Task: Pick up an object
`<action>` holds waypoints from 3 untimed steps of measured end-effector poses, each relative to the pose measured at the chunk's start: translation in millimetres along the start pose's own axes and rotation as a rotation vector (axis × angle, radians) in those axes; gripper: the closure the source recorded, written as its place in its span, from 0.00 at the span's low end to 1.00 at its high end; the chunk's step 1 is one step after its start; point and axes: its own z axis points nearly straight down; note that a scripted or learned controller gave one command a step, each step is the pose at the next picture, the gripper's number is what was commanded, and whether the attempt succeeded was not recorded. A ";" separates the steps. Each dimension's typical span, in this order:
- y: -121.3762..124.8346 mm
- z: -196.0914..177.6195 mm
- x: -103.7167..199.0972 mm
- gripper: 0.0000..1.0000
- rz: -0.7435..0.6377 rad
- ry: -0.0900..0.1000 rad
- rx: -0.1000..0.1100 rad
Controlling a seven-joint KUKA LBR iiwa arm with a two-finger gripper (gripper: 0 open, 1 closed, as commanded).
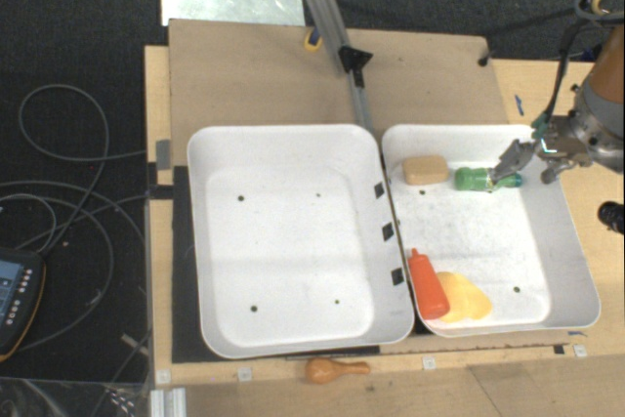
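Green and small, the green object [473,179] is lying near the back of the right bin [566,239], with one finger [510,163] of the gripper [527,161] touching down at its right end while the other is standing apart, so the jaws are sitting open with nothing between them. Just past it, away from the fingers, a tan block [425,170] is resting, and well forward of the fingers an orange bottle [427,282] is leaning against a yellow lump [465,296]; the left bin [210,210] is sitting beyond those.
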 end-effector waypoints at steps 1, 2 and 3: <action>0.8 -2.5 0.1 0.00 0.000 -0.001 -0.005; 2.6 60.2 0.1 0.00 0.004 0.000 0.001; -4.8 120.3 3.0 0.00 0.004 0.000 0.002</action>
